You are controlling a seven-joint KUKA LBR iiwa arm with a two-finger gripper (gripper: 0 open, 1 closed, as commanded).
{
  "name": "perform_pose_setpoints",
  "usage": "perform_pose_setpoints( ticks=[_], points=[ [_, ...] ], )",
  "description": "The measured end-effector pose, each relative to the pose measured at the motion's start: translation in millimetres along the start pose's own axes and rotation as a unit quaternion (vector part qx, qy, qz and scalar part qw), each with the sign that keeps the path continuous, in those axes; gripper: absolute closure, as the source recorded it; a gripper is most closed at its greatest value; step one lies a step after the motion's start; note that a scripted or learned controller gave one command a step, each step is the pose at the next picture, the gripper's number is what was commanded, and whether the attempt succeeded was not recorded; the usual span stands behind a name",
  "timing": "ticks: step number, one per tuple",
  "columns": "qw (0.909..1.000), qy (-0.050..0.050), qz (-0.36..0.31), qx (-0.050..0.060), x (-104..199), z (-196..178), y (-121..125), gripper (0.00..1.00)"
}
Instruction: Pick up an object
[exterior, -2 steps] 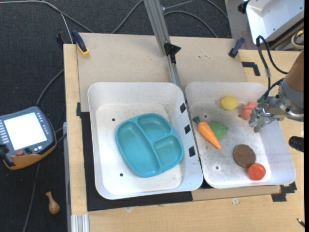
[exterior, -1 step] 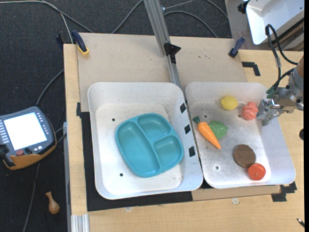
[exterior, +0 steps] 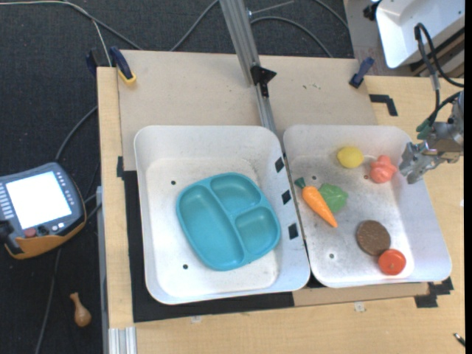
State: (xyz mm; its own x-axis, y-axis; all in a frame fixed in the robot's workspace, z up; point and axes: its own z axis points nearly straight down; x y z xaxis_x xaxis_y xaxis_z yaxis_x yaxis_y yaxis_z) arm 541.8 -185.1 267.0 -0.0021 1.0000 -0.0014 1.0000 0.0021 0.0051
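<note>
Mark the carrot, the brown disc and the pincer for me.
carrot [exterior: 319,206], camera view, middle of its orange body.
brown disc [exterior: 373,236], camera view, centre of its top face.
pincer [exterior: 414,165], camera view, at its tip by the right bin's edge.

A yellow lemon [exterior: 350,156], pink piece [exterior: 382,169], carrot [exterior: 319,204], green piece [exterior: 334,196], brown disc [exterior: 373,237] and red tomato [exterior: 392,261] are scattered in the right bin [exterior: 431,242].

Two white bins [exterior: 151,198], one teal divided tray [exterior: 228,220], six toy foods [exterior: 320,205].
</note>
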Motion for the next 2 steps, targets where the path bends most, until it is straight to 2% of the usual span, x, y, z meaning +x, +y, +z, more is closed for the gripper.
perform_pose_setpoints(
  ticks=[1, 2],
  points=[
    [1.0000, 0.002, -0.002, 0.004, 50.5, 14.5, -5.5, 1.00],
    [1.0000, 0.002, -0.003, 0.003, 103.3, 9.3, -2.3, 1.00]
  ],
)
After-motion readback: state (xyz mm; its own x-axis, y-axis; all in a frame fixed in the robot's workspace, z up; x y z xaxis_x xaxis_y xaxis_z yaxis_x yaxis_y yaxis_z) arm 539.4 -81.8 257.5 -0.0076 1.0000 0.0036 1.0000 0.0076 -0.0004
